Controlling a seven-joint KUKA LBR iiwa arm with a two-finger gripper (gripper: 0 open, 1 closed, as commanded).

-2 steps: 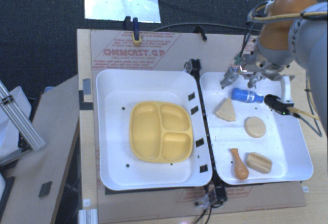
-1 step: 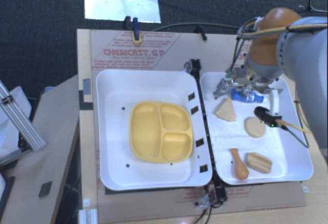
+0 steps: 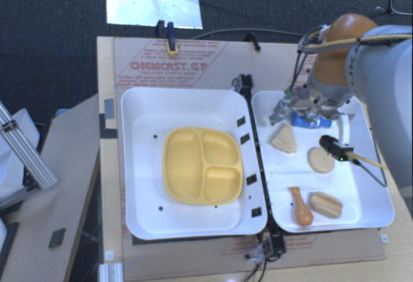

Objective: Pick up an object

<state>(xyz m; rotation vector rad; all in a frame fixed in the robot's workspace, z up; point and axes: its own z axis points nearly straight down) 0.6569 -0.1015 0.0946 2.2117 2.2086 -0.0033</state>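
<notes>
Hand [image 3: 302, 111] is seen low in the upper part of the right bin [image 3: 381, 206], over a blue item [image 3: 311, 121]; whether it is open or closed cannot be told, and nothing is seen gripped. Pick judged not yet done. Candidates lie loose in the right bin: wedge [image 3: 284, 139] just below the hand, disc [image 3: 321, 160] at centre, block [image 3: 326, 204] and orange pin [image 3: 301, 206] lower down, side by side. Left bin [image 3: 139, 210] carries a yellow tray [image 3: 202, 165]. Blue item sits near the bin's top wall, so approach room is tight there; more open floor is noted around disc and block. Counter [image 3: 71, 145] edge at frame left.
</notes>
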